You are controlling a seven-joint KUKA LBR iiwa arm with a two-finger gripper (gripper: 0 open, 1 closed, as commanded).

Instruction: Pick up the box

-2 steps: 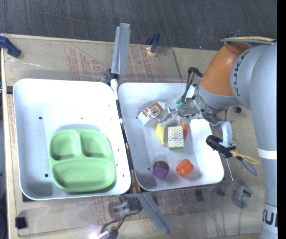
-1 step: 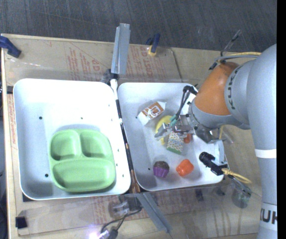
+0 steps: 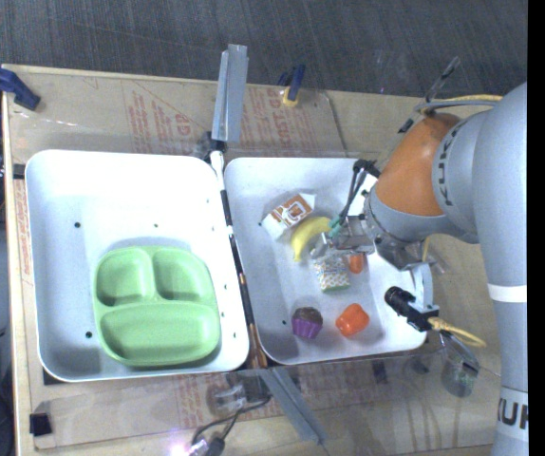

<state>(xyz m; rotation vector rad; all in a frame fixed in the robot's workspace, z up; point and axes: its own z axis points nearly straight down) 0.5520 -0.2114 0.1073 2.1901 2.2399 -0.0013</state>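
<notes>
The box (image 3: 290,212) is a small white and orange carton lying flat in the back middle of the right bin (image 3: 253,255). My gripper (image 3: 337,245) hangs low over that bin, just right of and in front of the box. It sits at the near end of a yellow banana (image 3: 308,237) and above a speckled grey-green packet (image 3: 331,275). A small gap separates the gripper from the box. The grey wrist with its orange band (image 3: 415,174) covers the bin's right side.
A purple cupcake (image 3: 307,323) and an orange fruit (image 3: 351,319) lie near the right bin's front wall. A small orange piece (image 3: 355,262) lies beside the packet. The left bin (image 3: 54,188) holds a green divided plate (image 3: 156,305).
</notes>
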